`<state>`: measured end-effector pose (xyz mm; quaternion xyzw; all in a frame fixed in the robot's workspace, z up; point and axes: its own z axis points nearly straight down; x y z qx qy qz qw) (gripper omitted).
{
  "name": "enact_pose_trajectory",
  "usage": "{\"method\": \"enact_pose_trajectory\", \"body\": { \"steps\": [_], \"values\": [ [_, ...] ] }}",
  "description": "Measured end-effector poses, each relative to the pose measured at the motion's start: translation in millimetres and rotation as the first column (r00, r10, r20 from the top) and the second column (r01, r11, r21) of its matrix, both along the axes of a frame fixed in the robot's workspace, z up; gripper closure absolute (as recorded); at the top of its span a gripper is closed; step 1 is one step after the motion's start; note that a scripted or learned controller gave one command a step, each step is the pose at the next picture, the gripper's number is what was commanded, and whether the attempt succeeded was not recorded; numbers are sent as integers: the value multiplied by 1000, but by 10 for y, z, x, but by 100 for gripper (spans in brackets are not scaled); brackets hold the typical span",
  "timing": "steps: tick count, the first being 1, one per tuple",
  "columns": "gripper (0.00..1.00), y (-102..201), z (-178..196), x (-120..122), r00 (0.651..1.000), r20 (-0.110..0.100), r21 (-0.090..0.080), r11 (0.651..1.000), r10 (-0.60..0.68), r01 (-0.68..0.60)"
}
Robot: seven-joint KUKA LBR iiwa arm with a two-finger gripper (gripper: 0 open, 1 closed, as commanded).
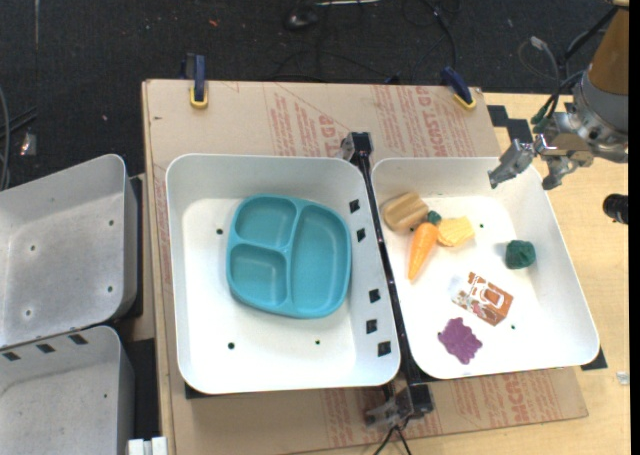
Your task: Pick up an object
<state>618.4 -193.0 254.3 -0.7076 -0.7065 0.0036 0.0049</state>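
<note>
Purple piece (460, 340) nearest; claw (531, 169) open, empty, above right bin (575, 288).

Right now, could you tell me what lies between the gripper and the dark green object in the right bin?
In the camera view, bare white bin floor: the gripper hovers open at the bin's upper right rim, the dark green object below it.

You see the grey arm with its orange band (612, 63) cut off by the right edge of the picture, so everything above its wrist is lost to you. The printing on the small orange-and-white carton (482, 299), near the front edge of the right white bin (560, 243), is too small to read. The grey perforated metal trays (60, 243) run off the left edge.
</note>
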Motion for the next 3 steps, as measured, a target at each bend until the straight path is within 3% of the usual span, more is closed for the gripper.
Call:
{"method": "enact_pose_trajectory", "body": {
  "steps": [1, 3],
  "values": [
    [0, 7, 77, 25, 1000, 13, -3, 1000, 3, -3],
    [0, -124, -1108, -24, 1000, 10, -2, 1000, 1, -1]
  ]
}}
